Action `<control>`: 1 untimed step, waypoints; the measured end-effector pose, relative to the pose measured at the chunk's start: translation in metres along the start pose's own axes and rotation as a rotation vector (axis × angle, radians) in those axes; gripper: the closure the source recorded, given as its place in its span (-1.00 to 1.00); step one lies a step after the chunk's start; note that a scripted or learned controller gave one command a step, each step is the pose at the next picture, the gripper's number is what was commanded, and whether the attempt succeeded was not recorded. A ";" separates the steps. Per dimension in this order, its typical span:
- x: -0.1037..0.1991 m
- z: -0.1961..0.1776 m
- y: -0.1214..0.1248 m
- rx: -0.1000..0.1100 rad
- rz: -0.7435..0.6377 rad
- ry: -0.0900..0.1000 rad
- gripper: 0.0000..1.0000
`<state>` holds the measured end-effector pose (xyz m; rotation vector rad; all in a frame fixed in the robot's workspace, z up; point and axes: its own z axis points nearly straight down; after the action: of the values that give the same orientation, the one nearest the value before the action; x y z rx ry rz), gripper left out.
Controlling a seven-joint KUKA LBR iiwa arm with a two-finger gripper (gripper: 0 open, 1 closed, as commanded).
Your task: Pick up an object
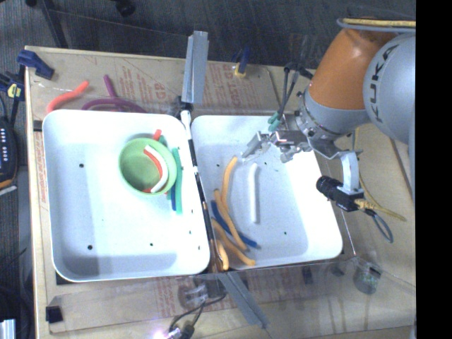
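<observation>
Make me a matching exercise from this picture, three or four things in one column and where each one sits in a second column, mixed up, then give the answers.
Things:
1. green bowl
2. white stick
3. blue strips
4. gripper

Places:
A. lower left corner of the right bin
B. over the top edge of the right bin
C. upper middle of the left bin
D. middle of the right bin

Pairs: 1-C, 2-D, 3-A, 4-B

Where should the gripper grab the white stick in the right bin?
Grip the white stick around its middle, coming straight down, fingers closing across its narrow width. It lies flat and alone on the right bin floor; the yellow strip sits apart on its left.
</observation>
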<state>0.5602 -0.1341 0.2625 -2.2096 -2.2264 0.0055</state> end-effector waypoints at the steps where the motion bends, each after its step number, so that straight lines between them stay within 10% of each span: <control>1: 0.006 0.099 0.031 0.002 0.011 -0.001 -1.00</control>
<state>0.5900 -0.1279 0.1632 -2.2214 -2.2145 0.0091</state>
